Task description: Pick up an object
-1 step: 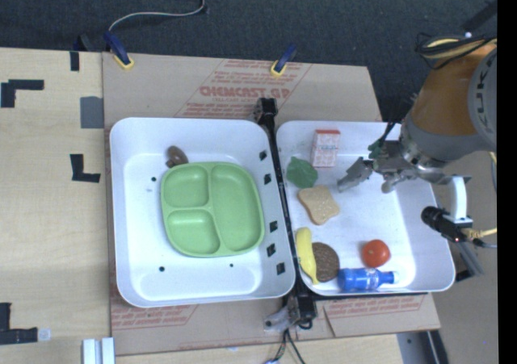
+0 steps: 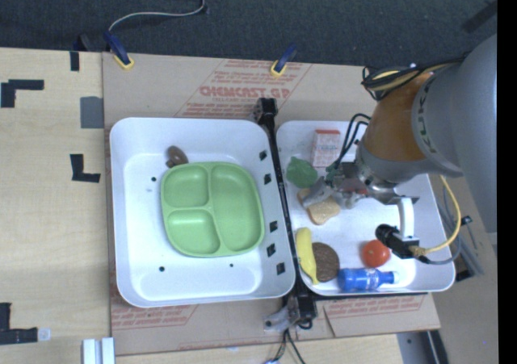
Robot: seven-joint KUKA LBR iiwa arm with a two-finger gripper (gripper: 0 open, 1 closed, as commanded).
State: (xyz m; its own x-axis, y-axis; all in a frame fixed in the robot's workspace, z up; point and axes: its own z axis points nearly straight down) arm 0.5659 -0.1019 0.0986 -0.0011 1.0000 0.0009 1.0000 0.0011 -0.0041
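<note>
**Arm low over the toy food**

Camera view: Big and grey, the arm (image 2: 452, 112) reached into the right bin (image 2: 432, 278). Its gripper (image 2: 327, 191) sat low between a green leaf toy (image 2: 302, 171) and a tan bread piece (image 2: 324, 211). A yellow banana (image 2: 304, 252), brown cookie (image 2: 325, 261), red tomato (image 2: 374, 253) and blue bottle (image 2: 362, 279) lay nearby. A smooth green plate (image 2: 213, 208) filled the left bin (image 2: 129, 193). I cannot tell how the gripper stood.

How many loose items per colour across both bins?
Green: 2, divided plate, small green piece
Brown or tan: 3, small lump, bread-like piece, round brown item
Yellow: 1, banana
Red: 1, tomato-like ball
Blue: 1, bottle
Red-and-white: 1, carton
Total: 9
</note>
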